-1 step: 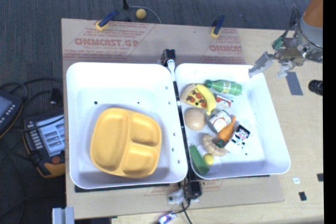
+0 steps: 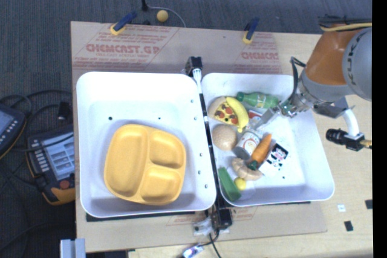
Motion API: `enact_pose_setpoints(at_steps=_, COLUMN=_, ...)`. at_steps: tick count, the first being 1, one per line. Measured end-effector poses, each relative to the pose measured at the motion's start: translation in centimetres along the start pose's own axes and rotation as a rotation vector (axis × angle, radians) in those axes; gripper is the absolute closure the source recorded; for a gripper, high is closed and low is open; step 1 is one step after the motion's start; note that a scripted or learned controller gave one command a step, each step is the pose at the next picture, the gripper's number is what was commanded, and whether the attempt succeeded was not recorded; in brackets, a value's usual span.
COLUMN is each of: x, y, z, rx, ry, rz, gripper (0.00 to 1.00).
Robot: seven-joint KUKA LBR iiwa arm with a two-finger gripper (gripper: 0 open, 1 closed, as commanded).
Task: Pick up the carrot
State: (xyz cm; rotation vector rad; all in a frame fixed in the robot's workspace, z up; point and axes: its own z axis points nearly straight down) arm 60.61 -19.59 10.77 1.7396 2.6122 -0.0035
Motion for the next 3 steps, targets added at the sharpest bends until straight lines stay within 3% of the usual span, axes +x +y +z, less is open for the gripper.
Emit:
enact_pose_setpoints(at_steps=1, x=6.1, y=-6.9, z=1.8, rx=-0.013, ry=-0.005, rz=0.129, gripper=0.00)
enact_pose_setpoints(at_steps=2, x=6.0, y=-6.8, z=1.1, rx=-0.011, ry=-0.003, rz=0.126, gripper=1.00)
enact_pose_setpoints(at_steps=3, x=16.8, y=-4.9, z=-7.9, rx=-0.004, ry=0.005, rz=0.117, gripper=1.00)
